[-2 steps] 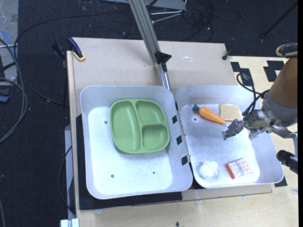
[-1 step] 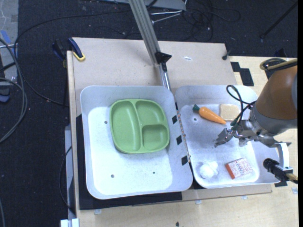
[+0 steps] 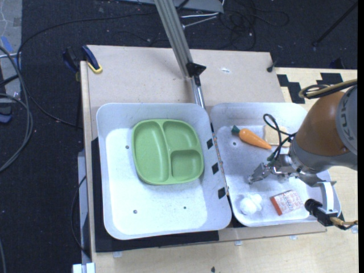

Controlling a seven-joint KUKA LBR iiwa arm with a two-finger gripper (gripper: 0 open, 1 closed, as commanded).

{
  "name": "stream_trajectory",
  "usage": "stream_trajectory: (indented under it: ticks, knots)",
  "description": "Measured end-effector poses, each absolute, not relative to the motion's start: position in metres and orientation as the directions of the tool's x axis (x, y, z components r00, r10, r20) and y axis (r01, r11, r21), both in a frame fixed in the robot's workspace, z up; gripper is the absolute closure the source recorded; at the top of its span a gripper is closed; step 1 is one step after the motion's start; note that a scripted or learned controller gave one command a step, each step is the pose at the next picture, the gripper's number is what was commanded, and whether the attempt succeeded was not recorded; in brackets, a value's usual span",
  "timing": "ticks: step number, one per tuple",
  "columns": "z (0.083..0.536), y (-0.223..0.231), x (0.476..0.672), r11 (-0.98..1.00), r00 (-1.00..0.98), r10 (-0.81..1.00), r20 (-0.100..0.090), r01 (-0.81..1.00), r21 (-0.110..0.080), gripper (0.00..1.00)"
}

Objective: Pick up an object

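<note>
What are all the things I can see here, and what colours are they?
bins: two, white, side by side on the bench
plate: one, green, three sections, in the left bin
carrot: one, orange with a green tip, top of the right bin
white lump: one, white, bottom of the right bin
packet: one, red and white, bottom right of the right bin
bench: one, tan, under the bins
pole: one, grey metal, slanting down from the top
arm: one, grey with an orange band, over the right bin
tool: one, metal, low in the right bin between carrot and white lump
</note>
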State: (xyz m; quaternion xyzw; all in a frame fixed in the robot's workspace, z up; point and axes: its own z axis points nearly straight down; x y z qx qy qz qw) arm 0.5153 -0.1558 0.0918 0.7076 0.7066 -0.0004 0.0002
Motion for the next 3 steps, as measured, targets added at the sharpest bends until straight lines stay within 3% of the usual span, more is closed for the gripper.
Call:
stream_trajectory:
  ticks: [1, 3]
  knots:
    - [0.105, -0.157, 0.517, -0.003, 0.003, 1.000, -0.003, 1.000, 0.004, 1.00]
    - [0.198, -0.158, 0.507, 0.002, -0.002, 1.000, -0.002, 1.000, 0.005, 1.00]
